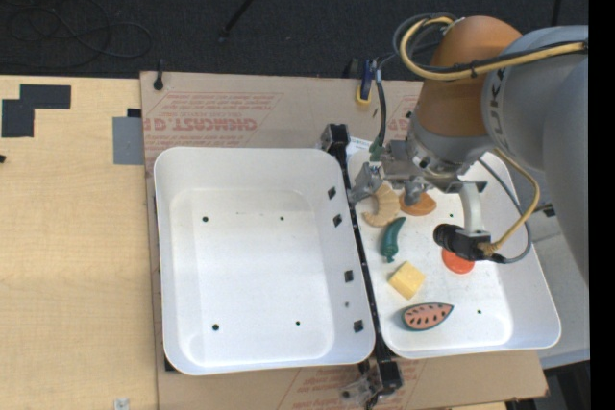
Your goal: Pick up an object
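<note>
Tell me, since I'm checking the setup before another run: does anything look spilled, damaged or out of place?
Nothing stands out. The toy pieces, including the watermelon slice, yellow block and green piece, all lie inside the right bin.

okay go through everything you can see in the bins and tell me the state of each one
gripper: low over the right bin, by the beige piece.
beige piece: lying under the gripper.
green pepper: lying flat.
yellow block: resting, apart.
watermelon slice: lying flat.
</note>
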Robot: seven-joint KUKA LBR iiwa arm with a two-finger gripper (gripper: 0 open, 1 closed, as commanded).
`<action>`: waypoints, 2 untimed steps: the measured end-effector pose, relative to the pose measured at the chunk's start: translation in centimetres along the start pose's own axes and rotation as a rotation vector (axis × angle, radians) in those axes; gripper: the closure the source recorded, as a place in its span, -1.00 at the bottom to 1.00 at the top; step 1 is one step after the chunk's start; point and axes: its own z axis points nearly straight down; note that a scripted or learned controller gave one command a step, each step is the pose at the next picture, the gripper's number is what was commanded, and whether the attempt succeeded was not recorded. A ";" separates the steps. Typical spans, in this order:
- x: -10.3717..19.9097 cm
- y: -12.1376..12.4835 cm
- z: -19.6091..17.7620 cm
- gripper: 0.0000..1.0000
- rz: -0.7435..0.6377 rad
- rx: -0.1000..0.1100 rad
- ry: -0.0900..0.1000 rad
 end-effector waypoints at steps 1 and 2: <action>10.6 -2.0 -2.3 -1.00 -0.010 -0.004 0.003; 14.8 -5.6 7.7 -1.00 -0.005 0.008 0.000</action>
